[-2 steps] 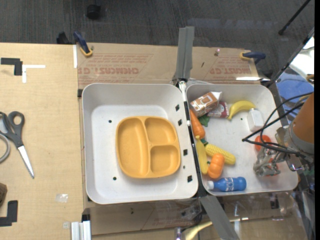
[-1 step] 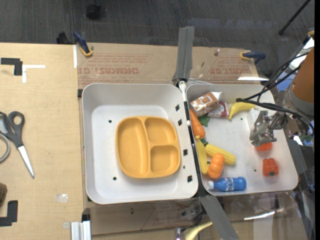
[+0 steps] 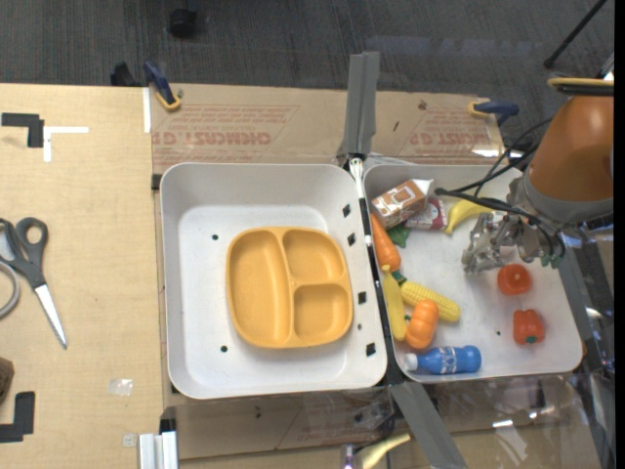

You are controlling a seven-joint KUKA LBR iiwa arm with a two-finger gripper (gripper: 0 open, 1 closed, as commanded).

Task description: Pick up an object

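Observation:
My gripper [image 3: 485,247] hangs over the right bin [image 3: 557,360], near its upper right part. Just below and right of it lies a red tomato [image 3: 514,279], close to the gripper but apart from it. Lower right of the tomato rests a red pepper [image 3: 527,326]. A yellow banana [image 3: 467,213] lies to the gripper's upper left, beside a brown and white packet [image 3: 400,201]. Along the bin's left side are a carrot [image 3: 386,242], a corn cob [image 3: 430,299], an orange pepper [image 3: 422,322] and a blue bottle [image 3: 444,360].
The left bin [image 3: 186,262] holds a yellow divided plate [image 3: 290,286]. Scissors [image 3: 34,272] lie on the wooden bench at far left. Blue clamps [image 3: 161,84] grip the cardboard behind the bins. The arm's orange band [image 3: 581,149] looms over the right bin's far right corner.

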